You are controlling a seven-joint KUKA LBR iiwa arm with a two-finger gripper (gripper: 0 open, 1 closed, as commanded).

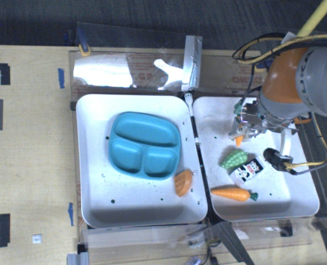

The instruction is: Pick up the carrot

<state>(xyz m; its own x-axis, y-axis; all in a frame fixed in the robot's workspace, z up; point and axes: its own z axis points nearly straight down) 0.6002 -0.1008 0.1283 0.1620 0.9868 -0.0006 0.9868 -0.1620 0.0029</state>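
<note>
Two shallow white plastic bins sit side by side: the left bin and the right bin. One blue three-compartment plastic tray, one orange bread-like piece, one orange carrot with green top, one green knobbly vegetable, one black-and-white small carton.

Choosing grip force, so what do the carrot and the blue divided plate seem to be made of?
Carrot: probably moulded plastic, a toy; uniform orange, smooth with a faint sheen, green stub end. Blue divided plate: likely hard plastic, semi-matte; even colour, rounded moulded compartments, soft highlights. Neither is certain from look alone.
</note>
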